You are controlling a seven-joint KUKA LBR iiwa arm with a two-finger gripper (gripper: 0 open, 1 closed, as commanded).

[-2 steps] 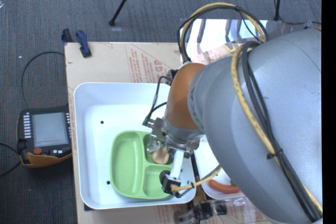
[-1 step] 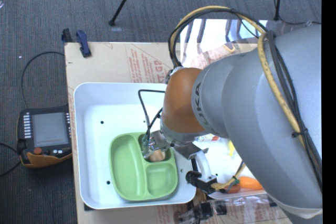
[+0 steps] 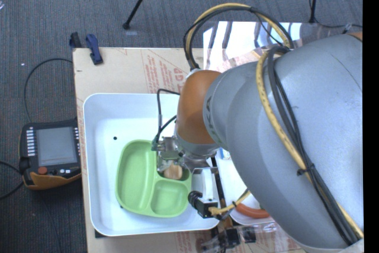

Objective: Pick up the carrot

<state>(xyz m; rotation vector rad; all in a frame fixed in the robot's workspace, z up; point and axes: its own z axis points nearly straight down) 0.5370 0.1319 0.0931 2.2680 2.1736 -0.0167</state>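
Peeking out at the bottom right, an orange curved sliver that may be the carrot (image 3: 247,208) lies in the right bin (image 3: 240,217), mostly hidden under the arm (image 3: 296,145). Not picked up yet, I'd say! The jaws (image 3: 173,170) hang elsewhere, over one green divided tray (image 3: 142,183) in the left bin (image 3: 98,127); open or closed, I cannot tell. Two bins, one tray on the counter (image 3: 136,68).

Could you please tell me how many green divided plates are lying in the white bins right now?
1. The green plate lies in the left white bin, partly under the arm; others may be hidden beneath it.
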